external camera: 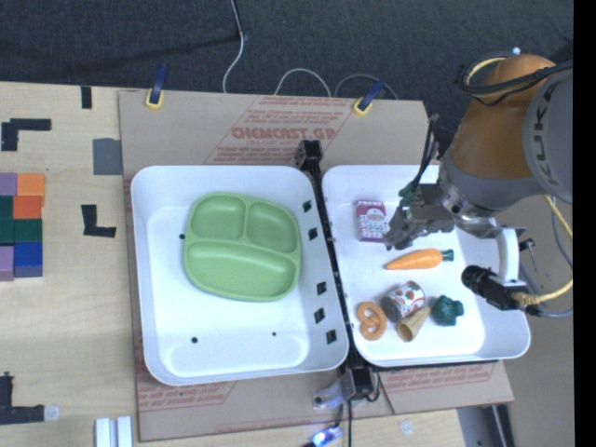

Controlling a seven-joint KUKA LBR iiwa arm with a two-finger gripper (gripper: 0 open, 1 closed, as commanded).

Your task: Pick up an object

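The claw (399,236), its grip impossible to judge from here, hangs in the right bin (503,347) just above a toy carrot (414,260): light, stiff, likely slippery, best pinched across its thick middle.

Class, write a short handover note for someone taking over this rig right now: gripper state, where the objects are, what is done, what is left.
Gripper: low over the right bin, between the pink box and the carrot; nothing visibly held.
Right bin also holds a pretzel, a small can, a cone and a dark green toy, grouped near the front.
Left bin: green divided plate.
Done: arm is positioned in the right bin.
Left: grasp and lift one object; carrot or box look nearest.
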